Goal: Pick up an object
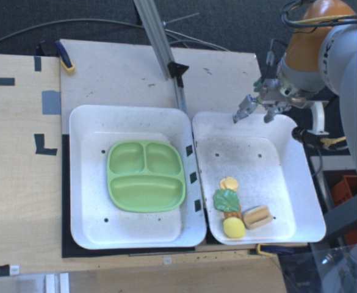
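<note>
My gripper (pixel 252 113) hangs over the far rim of the right bin (pixel 300 163), fingers spread apart and nothing between them. Far from it, at the bin's near side, lies a cluster of toy food: a small yellow piece (pixel 229 183), a green leafy piece (pixel 226 199), a yellow round fruit (pixel 234 227) and a tan bread-like piece (pixel 257 216). These lie close together, some touching.
The left bin (pixel 80 163) holds a green divided plate (pixel 146 176). A metal pole (pixel 157 32) slants up from between the bins at the back. Cables run across the dark floor behind the bench.
</note>
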Controlling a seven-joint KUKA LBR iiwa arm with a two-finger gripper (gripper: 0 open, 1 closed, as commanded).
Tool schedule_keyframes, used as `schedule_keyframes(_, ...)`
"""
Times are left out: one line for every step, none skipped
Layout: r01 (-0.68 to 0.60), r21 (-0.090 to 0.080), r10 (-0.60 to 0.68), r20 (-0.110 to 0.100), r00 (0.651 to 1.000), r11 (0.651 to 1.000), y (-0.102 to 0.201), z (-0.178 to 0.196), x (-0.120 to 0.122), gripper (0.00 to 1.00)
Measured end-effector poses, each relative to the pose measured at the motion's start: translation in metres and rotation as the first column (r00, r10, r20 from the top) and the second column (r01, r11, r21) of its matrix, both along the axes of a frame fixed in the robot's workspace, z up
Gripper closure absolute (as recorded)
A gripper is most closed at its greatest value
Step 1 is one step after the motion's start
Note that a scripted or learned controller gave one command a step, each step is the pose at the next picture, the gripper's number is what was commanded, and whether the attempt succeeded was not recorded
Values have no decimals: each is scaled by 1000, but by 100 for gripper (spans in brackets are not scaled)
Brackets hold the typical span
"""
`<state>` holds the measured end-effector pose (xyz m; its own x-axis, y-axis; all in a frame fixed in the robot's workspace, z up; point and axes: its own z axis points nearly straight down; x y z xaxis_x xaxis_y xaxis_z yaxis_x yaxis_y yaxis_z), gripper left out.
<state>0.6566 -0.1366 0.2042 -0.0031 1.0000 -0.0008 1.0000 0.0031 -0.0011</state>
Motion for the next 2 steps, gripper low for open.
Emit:
schedule_keyframes(0, 0, 0, 0, 1000, 1000, 0, 0, 0, 0)
schedule_keyframes(1, -1, -1, -4, 1000, 1000, -4, -50, 7, 0)
